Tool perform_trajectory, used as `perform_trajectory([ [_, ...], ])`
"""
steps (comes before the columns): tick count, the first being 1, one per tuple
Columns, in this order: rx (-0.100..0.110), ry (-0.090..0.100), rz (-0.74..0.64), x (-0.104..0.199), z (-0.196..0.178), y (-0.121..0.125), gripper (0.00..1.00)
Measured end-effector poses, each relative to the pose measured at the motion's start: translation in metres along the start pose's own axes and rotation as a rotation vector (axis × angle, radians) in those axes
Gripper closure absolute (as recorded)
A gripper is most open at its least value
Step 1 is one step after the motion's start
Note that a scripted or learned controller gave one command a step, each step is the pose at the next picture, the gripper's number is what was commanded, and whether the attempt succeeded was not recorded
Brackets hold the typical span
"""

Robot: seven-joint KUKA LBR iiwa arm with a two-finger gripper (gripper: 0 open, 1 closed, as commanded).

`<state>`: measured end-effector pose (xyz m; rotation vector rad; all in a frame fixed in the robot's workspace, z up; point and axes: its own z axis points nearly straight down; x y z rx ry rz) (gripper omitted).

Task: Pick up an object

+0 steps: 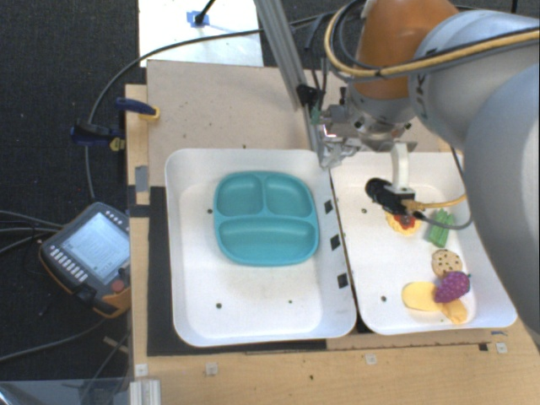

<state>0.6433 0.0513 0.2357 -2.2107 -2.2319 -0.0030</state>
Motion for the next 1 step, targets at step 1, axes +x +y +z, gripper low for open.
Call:
perform_trajectory([
  [1, -0.001, 0.000, 0.000, 0.0577, 0.0139, 0.0039, 1.00],
])
